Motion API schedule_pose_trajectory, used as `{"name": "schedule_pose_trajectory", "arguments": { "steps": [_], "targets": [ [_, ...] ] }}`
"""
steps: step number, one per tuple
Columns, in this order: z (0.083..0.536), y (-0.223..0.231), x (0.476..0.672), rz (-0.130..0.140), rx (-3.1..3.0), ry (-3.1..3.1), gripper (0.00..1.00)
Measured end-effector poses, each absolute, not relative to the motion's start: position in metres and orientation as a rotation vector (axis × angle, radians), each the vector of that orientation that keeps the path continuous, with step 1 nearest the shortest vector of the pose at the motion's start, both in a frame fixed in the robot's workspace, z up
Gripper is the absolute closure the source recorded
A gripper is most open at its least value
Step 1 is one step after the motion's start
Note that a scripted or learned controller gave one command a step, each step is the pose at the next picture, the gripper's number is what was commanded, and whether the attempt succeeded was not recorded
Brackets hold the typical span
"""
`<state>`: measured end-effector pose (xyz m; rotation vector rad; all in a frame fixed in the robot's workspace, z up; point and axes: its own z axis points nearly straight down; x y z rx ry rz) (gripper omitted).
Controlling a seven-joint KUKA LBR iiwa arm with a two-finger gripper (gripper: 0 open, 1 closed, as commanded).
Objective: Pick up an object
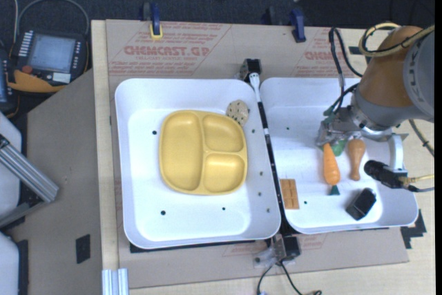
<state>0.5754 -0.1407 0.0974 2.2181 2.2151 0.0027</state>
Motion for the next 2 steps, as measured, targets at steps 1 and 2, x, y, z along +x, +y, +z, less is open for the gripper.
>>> {"name": "schedule_pose_trajectory", "arguments": {
  "steps": [1, 2],
  "targets": [
    [0.160, -0.143, 0.573, 0.004, 2.217, 2.217, 1.00],
    [0.206, -0.150, 0.577, 0.005, 2.216, 2.216, 1.00]
  ]
}}
